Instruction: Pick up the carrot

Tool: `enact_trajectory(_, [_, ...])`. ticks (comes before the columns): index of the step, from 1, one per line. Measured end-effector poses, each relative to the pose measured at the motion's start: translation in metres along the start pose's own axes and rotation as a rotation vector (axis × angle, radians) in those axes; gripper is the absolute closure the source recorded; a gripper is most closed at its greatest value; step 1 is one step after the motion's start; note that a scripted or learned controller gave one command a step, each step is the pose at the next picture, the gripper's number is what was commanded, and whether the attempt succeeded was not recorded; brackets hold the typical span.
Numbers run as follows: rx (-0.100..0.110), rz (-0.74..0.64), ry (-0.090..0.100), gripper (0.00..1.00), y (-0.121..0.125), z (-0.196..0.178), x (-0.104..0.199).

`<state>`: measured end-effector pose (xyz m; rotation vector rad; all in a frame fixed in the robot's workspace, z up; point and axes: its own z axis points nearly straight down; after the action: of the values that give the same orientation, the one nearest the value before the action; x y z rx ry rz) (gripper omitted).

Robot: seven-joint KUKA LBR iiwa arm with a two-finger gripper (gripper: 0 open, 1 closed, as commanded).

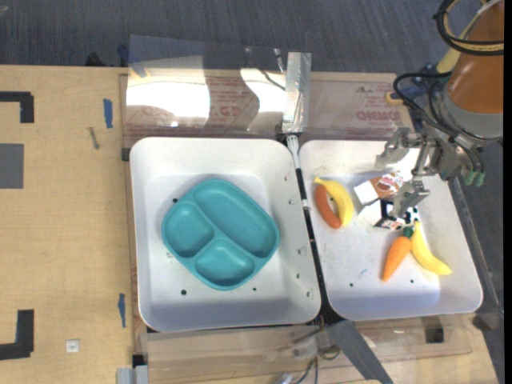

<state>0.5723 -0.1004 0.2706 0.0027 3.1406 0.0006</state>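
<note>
A pale wooden bench (56, 238) carries two shallow white bins side by side, with dark carpet beyond. The left bin (152, 162) holds a teal divided plate (220, 232). The right bin (456, 294) holds the carrot (395, 256), lying near its front edge with the leafy end pointing back and a banana (428, 254) touching its right side.

The claw (412, 198) hangs over the back half of that bin, just behind the carrot's leafy end; whether it is wide or narrow cannot be told against the clutter beneath it.

To grip well, I judge it should come forward over the carrot's thick middle, turn to close across the width, and stay clear of the banana. A second yellow fruit (342, 200) and an orange ring (329, 206) sit near the bin's left wall.
</note>
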Motion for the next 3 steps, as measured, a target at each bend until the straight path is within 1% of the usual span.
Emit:
enact_trajectory(1, [0.002,0.042,-0.01,0.0,-0.013,0.173,0.039])
enact_trajectory(2, [0.002,0.04,-0.014,1.0,-0.012,0.164,0.038])
enact_trajectory(3, [0.002,-0.209,-0.002,1.0,-0.067,0.181,0.092])
